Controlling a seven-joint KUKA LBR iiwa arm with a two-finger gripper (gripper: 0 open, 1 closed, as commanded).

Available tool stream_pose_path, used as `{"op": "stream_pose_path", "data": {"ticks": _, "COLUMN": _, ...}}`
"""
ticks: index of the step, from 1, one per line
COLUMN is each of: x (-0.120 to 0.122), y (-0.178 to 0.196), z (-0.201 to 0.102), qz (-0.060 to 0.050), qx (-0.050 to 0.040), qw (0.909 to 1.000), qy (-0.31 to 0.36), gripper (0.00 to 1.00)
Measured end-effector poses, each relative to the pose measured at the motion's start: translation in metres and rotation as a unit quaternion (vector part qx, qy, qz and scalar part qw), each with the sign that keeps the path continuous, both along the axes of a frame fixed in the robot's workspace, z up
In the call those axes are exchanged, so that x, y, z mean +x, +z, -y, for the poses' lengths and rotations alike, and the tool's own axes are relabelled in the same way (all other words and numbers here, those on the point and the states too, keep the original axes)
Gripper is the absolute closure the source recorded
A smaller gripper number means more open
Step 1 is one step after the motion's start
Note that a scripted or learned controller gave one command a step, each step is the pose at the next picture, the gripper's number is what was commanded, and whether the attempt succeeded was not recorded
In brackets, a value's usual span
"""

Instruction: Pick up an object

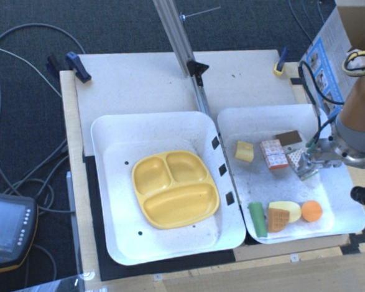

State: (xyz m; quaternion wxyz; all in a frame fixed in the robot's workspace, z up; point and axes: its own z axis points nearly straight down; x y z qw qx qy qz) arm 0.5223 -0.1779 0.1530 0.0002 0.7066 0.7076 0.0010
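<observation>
Objects sit in my right bin [231,129]: green cylinder [257,219], wafer piece [277,219] and orange ball [311,211] nearest, then my gripper [305,167] just right of the red-white box [273,154]. Can't tell its grip state. Yellow tray [174,188] sits left.

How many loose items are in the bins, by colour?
Yellow: 3, tray, cube, lemon-like piece
Green: 1, cylinder
Orange: 2, wedge, ball
Red-white: 1, box
Brown: 1, block
Total: 8
</observation>
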Motion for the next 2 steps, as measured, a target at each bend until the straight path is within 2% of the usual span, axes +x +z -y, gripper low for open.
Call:
{"op": "stream_pose_path", "data": {"ticks": 1, "x": -0.002, "y": 0.064, "z": 0.002, "qz": 0.003, "qx": -0.0018, "qw": 1.0, "qy": 0.0, "gripper": 1.0}}
{"op": "stream_pose_path", "data": {"ticks": 2, "x": 0.002, "y": 0.108, "z": 0.005, "qz": 0.002, "qx": -0.0017, "qw": 1.0, "qy": 0.0, "gripper": 1.0}}
